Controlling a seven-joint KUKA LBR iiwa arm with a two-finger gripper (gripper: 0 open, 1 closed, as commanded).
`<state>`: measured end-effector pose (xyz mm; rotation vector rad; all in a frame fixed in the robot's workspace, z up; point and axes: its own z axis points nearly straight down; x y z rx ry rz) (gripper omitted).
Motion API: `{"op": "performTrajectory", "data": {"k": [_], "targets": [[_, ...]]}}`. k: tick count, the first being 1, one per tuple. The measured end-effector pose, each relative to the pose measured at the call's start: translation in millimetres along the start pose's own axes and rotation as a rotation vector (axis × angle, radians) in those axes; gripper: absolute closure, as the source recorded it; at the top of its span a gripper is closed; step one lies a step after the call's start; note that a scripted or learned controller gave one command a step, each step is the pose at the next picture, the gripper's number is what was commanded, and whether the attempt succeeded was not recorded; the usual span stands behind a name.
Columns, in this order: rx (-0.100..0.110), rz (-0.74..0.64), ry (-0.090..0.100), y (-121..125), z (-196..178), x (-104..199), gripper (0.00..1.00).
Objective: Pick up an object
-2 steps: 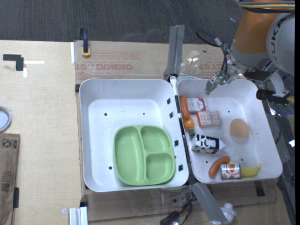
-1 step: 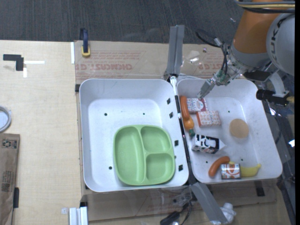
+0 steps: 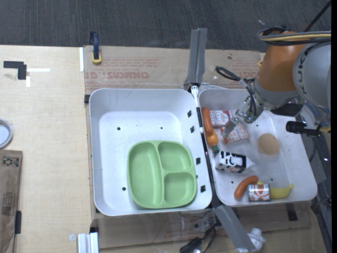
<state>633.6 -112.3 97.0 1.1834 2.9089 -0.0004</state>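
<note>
Two white bins [image 3: 100,141]: one green plate [image 3: 161,174] (left), two sausages [image 3: 246,186]

1. A red-and-white packet [image 3: 220,117] lies flat at the right bin's far left.
2. A second pale packet [image 3: 238,133] sits just beside it, tilted, under the gripper's tip.

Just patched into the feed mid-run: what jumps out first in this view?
The green divided plate lying in the left bin catches the eye first. Next, the grey and orange arm reaches into the right bin, its gripper low over the red and white packets, with an egg beside them.
</note>
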Motion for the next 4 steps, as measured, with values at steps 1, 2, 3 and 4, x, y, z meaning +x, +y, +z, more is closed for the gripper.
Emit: {"op": "performTrajectory", "data": {"k": [1, 2, 3, 4], "targets": [[-0.003, 0.004, -0.005, 0.1, -11.2, -1.8, 1.00], [-0.003, 0.004, -0.005, 0.2, -11.2, -1.7, 0.00], [0.001, 0.112, 0.002, -18.1, 5.6, 19.5, 0.00], [-0.001, 0.365, -0.002, -5.1, 4.5, -4.5, 0.00]]}}
